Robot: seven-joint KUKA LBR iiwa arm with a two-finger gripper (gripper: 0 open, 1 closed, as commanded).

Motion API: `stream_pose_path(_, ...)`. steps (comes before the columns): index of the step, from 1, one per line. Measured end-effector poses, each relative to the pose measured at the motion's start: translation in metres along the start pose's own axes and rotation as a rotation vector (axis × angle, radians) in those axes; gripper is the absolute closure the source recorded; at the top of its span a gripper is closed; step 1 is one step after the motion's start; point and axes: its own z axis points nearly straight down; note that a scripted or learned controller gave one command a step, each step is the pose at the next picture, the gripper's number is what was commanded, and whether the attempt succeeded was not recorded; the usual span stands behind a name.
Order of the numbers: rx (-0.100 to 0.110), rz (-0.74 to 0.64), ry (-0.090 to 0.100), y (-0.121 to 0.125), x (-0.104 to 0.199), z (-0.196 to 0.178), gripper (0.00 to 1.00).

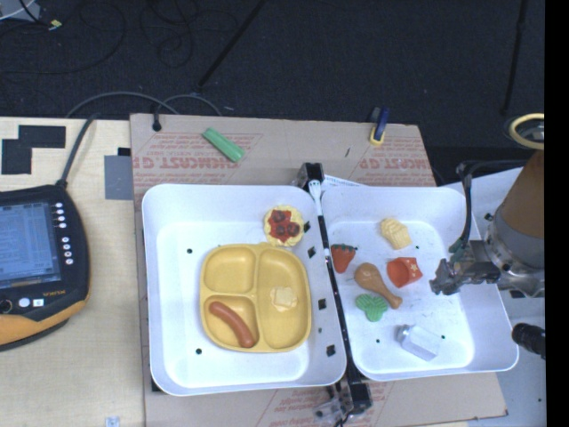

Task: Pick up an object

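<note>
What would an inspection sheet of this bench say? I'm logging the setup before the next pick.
Surface: two white bins on cardboard.
Job's things: left bin holds yellow plate with sausage, tart; right bin holds corn, drumstick, red piece, green piece, clear block.
Clutter: green marker, blue clip.
Pincer: at right bin's right side, state unclear.
Cables: black ones behind.
Surroundings: pendant at left.

Grey arm (520, 238), orange band, dark tool (444, 281).
</note>
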Motion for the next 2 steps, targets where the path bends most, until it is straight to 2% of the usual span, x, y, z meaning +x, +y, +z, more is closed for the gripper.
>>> stream_pose_path(1, -0.003, -0.01, 0.002, 0.032, 0.086, -0.018, 1.0)
stream_pose_path(2, -0.005, -0.009, 0.001, 0.016, 0.166, -0.078, 1.0)
